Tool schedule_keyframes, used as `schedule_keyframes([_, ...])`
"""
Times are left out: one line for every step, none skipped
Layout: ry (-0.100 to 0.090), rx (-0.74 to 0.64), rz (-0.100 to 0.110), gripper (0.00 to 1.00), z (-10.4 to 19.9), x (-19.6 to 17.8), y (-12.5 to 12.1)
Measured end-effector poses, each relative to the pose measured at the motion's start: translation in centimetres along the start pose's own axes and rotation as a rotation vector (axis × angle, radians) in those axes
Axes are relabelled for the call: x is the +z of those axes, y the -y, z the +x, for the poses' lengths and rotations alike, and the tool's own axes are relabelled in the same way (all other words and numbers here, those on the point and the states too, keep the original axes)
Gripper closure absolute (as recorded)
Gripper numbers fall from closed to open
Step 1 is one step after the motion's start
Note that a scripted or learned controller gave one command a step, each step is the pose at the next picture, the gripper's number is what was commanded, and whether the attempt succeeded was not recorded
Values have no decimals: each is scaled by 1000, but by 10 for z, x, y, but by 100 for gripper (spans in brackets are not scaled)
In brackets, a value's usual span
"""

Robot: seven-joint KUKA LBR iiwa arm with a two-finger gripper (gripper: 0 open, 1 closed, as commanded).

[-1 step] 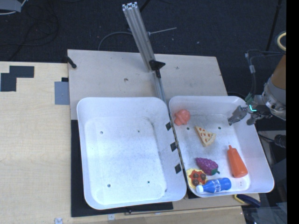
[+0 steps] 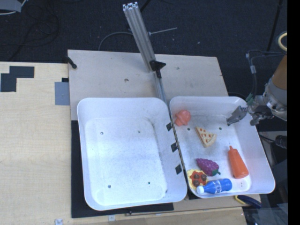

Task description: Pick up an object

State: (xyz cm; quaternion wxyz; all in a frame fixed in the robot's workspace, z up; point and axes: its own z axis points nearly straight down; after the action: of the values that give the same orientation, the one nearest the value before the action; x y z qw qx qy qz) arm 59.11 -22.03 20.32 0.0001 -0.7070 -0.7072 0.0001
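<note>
A grey robot arm reaches in over the right-hand edge of the desk, its pincer (image 2: 244,115) poised above the far right corner of the right bin (image 2: 262,146). Two dark fingers spread apart, one (image 2: 236,116) pointing down toward the bin floor, and nothing lies between them.

Six toy items sit in that right bin. A pinkish-orange rounded toy (image 2: 182,117) rests against the bin's far left wall, beside the divide between the bins. Near the middle lies a waffle-patterned wedge (image 2: 206,136), well apart from the pincer. An orange bottle (image 2: 237,162) lies along the right side, its narrow end pointing to the far edge. A purple bunch of grapes (image 2: 207,165) sits toward the near left part, just beside a yellow and red toy (image 2: 197,177) in the near left corner. A blue and white bottle (image 2: 215,186) lies on its side along the near wall, touching the yellow and red toy.

The left bin (image 2: 124,151) stands alongside, held to its neighbour by dark clips (image 2: 174,146). An aluminium rail (image 2: 140,34) slants across the far end of the desk (image 2: 108,74).
</note>
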Motion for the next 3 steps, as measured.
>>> schedule_keyframes([-1,0,5,0,0,63,5])
schedule_keyframes([-1,0,2,0,0,114,5])
schedule_keyframes([0,0,0,100,0,102,5])
